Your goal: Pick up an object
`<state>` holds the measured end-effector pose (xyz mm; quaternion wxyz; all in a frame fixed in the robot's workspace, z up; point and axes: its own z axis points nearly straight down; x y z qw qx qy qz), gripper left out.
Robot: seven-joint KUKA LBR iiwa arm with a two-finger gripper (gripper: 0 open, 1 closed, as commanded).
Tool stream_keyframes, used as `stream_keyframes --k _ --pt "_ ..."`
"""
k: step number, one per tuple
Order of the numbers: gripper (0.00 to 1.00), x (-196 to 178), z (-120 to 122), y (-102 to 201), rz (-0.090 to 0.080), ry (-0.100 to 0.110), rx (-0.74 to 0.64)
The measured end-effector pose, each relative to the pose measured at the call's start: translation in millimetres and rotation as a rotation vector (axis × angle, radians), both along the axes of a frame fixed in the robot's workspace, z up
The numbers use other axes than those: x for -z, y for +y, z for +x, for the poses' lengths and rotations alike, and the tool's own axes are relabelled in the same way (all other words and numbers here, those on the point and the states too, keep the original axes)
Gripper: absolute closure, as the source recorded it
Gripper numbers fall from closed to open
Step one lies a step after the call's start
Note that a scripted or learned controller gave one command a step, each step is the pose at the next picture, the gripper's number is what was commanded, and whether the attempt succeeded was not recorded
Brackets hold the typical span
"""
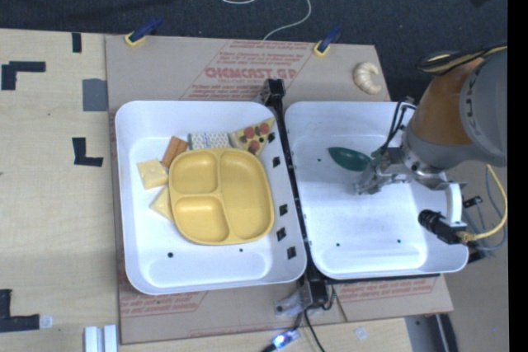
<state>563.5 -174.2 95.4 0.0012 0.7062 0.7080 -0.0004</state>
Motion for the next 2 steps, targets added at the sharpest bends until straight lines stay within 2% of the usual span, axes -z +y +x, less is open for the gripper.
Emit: stream_keyframes --k 1,2 --pt "1.0 -43 -6 2 0.003 0.001 0.002" --pt "1.0 -106 -5 0 0.001 -0.002 0.001"
